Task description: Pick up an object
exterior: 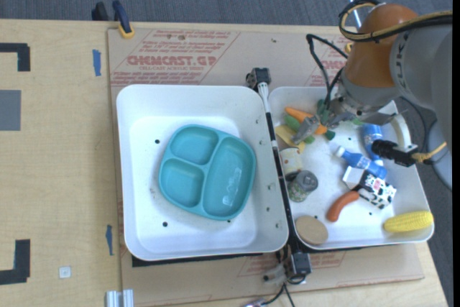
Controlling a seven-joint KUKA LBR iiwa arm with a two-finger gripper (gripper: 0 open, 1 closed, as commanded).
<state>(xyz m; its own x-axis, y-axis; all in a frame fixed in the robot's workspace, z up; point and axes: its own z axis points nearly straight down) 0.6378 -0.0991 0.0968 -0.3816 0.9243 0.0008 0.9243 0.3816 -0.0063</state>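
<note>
The right bin point(402, 241) holds several small objects. My gripper point(310, 127) is low over its upper left corner, among an orange carrot point(295, 113), a green piece point(329, 131) and a yellow-green item point(287, 135). Whether anything sits in its grasp is hidden by the wrist. Further right lie a blue and white bottle point(354, 157), a blue can point(372, 134) and a black and white cow-patterned block point(377, 190). Along the front lie a red sausage point(342, 205), a yellow corn cob point(408, 222) and a tan disc point(312, 229).
The left bin point(136, 154) carries a teal divided plate point(207, 171). A cream cup point(290, 157) and a grey round piece point(302, 182) lie beside the wall between the bins. The arm's orange band point(377, 47) hangs over the right bin's back edge.
</note>
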